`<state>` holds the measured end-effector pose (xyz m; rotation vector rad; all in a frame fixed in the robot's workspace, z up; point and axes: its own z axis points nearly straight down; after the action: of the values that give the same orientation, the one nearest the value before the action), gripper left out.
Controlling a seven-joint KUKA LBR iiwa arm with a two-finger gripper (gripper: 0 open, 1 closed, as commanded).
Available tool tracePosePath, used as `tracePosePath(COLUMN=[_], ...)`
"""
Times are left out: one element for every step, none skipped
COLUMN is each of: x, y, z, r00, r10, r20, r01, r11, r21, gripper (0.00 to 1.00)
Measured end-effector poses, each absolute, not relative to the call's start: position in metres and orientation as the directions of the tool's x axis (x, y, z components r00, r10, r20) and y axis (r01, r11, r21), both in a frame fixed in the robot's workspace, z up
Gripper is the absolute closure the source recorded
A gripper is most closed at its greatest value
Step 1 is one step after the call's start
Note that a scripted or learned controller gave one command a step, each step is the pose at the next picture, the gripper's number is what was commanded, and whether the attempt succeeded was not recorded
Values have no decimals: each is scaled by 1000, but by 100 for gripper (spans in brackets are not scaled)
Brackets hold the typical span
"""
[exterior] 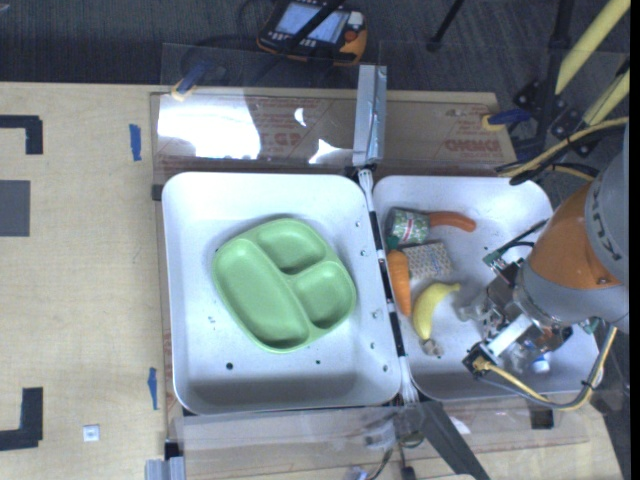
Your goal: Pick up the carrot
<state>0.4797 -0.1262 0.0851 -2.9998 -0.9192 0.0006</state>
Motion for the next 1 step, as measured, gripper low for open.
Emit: tracePosePath(x=[481], y=[-127], z=[94], r00=[829], r10=[559], r20=[1], r01=[559], r11=[-829], r21=[-2], gripper=[100])
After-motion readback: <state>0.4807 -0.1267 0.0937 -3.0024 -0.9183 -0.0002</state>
